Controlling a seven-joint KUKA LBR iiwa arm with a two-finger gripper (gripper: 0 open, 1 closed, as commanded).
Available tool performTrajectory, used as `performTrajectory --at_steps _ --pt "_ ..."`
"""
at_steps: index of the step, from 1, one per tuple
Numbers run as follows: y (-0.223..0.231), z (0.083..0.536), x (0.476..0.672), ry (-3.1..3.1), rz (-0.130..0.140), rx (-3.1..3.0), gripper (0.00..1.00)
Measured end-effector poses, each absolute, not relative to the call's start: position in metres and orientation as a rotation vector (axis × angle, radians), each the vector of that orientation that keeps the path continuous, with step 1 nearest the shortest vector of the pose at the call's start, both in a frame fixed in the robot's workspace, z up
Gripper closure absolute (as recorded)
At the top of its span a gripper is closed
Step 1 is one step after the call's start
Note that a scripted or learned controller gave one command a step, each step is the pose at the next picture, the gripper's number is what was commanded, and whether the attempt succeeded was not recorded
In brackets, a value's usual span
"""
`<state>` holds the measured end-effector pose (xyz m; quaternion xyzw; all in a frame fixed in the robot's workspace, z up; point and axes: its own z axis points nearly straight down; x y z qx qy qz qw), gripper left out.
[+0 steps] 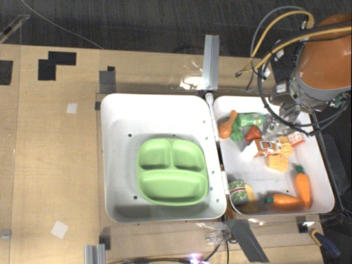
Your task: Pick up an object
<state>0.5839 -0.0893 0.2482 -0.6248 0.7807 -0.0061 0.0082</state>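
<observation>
Red toy (253, 135) near right bin's (324, 199) far edge, beneath claw (276, 126): descend straight, avoid neighbouring clutter; claw state impossible to tell.

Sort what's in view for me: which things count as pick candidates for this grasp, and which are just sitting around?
Job in hand:
- gripper, over the right bin
- two carrots
- drumstick
- green packet
- red piece
- yellow waffle piece
- small can

Lying about:
- green divided plate in the left bin
- metal divider post
</observation>
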Motion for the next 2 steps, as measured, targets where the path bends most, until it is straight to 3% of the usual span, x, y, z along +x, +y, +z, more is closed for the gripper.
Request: performTrajectory --at_steps 1,2 --pt "-0.126 0.108 0.569 2.267 0.008 -2.173 1.00" --pt "-0.136 0.218 0.614 2.204 -0.019 -2.223 1.00"
